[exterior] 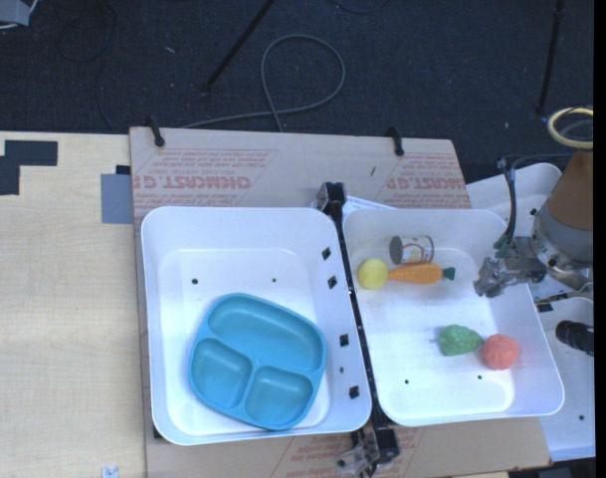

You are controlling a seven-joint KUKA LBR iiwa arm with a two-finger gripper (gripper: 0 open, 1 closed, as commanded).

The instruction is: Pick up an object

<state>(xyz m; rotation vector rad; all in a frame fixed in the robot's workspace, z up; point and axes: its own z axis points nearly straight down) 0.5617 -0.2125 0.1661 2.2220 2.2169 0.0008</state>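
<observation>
While poised at right bin's (pixel 541 366) far rim, claw (pixel 490 279) grips nothing visible; jaw spread impossible to tell. Just left of claw: orange carrot (pixel 418 274), yellow ball (pixel 372 274), small cup (pixel 412 249). Below claw: green lump (pixel 459 341), red ball (pixel 500 352). Probably descending toward a target.

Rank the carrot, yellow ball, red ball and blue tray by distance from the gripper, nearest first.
From the gripper, at the right bin's right edge:
1. Carrot, just to its left.
2. Red ball, below it near the bin's front; close to the carrot's distance.
3. Yellow ball, left of the carrot.
4. Blue tray, in the left bin.
</observation>
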